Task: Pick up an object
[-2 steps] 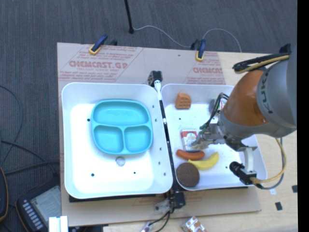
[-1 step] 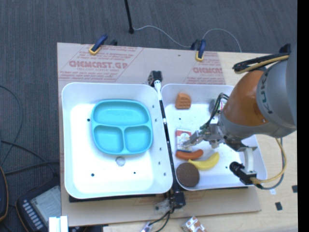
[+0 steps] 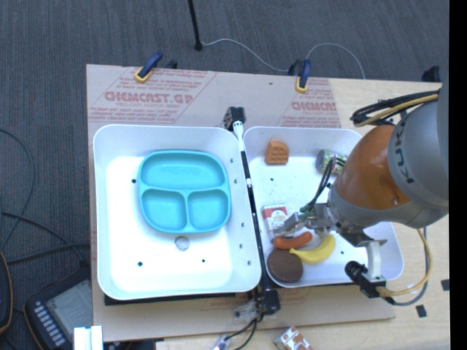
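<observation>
My gripper (image 3: 301,223) reaches down into the right bin (image 3: 379,265) near its front left, below the orange wrist band. It hangs right over a red sausage (image 3: 295,239) and beside a red and white packet (image 3: 274,214). A yellow banana (image 3: 318,251) lies just in front of the sausage, and a round brown cookie (image 3: 284,266) sits at the front left corner. Farther back lie an orange waffle piece (image 3: 276,152) and a small green and silver item (image 3: 327,159), partly hidden by the arm.
The left bin (image 3: 117,195) holds a light blue divided plate (image 3: 184,191). A black ridge (image 3: 248,195) separates the two bins. Cables run along the arm at the right and over the bench's back edge.
</observation>
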You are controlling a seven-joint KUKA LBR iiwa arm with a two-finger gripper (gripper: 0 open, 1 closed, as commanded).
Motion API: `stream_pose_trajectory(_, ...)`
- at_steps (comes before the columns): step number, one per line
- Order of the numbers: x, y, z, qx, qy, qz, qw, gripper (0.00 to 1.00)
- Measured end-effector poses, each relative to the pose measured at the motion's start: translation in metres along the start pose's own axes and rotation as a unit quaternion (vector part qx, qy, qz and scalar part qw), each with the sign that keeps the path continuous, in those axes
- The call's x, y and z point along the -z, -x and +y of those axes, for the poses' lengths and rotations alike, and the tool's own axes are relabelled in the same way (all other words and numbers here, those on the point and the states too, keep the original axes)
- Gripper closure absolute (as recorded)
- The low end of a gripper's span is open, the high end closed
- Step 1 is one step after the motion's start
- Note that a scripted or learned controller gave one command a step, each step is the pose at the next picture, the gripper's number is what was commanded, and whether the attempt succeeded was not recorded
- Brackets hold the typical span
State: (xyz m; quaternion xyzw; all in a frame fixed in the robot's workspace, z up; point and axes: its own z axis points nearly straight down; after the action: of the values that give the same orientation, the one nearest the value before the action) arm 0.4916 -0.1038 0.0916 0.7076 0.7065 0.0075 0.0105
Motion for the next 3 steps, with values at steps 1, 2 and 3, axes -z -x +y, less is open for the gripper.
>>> stream_pose_trajectory(1,0.012,-0.001,0.002,0.001,0.000,0.002,1.0000,1.00)
stream_pose_trajectory(2,0.134,-0.019,0.097,0.001,-0.011,0.001,0.9999,1.00)
stream_pose_trajectory(3,0.133,-0.019,0.096,0.001,-0.013,0.001,0.9999,0.00)
